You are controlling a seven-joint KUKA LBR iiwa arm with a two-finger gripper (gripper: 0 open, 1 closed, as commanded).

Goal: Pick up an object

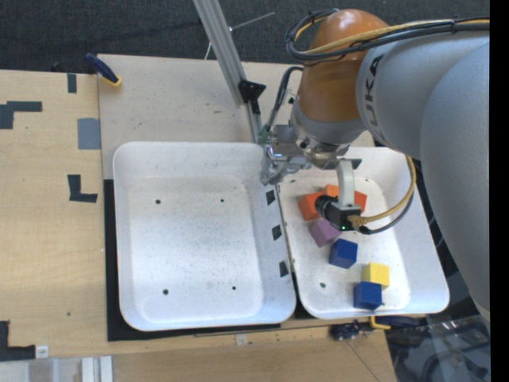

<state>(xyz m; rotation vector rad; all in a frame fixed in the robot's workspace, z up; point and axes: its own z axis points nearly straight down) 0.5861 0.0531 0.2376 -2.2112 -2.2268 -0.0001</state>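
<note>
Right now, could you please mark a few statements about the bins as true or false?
1. Every block lies in the right bin. True.
2. The yellow block sits beside a blue block. True.
3. The purple block lies in the left bin. False: it lies in the right bin, beside the orange block.
4. The gripper holds the yellow block. False: that block lies on the bin floor, apart from the gripper.
</note>
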